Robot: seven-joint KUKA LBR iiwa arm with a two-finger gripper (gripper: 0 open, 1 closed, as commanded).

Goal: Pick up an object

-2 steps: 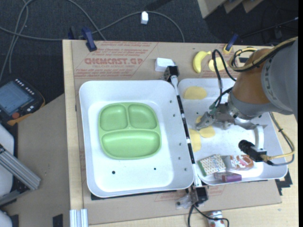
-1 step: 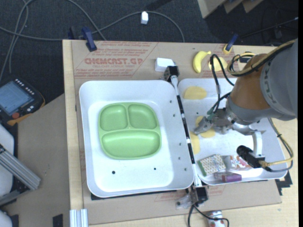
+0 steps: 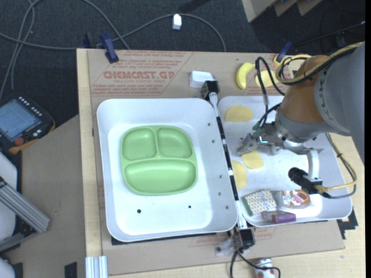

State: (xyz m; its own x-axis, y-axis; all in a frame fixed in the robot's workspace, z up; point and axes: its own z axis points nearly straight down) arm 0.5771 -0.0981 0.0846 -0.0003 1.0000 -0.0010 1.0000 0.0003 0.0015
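From the camera view, the arm (image 3: 324,97) comes in from the right over the right bin (image 3: 339,208), its orange band above the wrist, and the gripper (image 3: 250,145) hangs low over the middle of that bin with its two metal fingers (image 3: 244,146) spread apart and pointing toward the divider; nothing lies between them. Just below the fingertips, close enough that I cannot tell whether they touch, is a pale yellow flat piece (image 3: 253,160), the likeliest thing to pick. It looks thin, light and probably soft or a little pliable, with a smooth face that could slip; lying flat, it offers only its edges, so the fingers would have to straddle its narrow width and press down to the bin floor before closing. A second yellow piece (image 3: 239,114) sits above the gripper, near the bin's far edge, and a third yellow piece (image 3: 239,178) lies below it, against the divider. Farther below are a patterned packet (image 3: 259,201), a red-and-white wrapper (image 3: 297,198) and a purple tube (image 3: 278,216); the tube is rounded and stiff, likely to roll, best taken across its short axis, while the packets look crinkly and light. To the gripper's left, across the divider, the left bin (image 3: 116,213) holds a green divided tray (image 3: 159,159), broad, rigid and graspable only by its rim. A banana (image 3: 246,75) lies on the bench beyond the bins.
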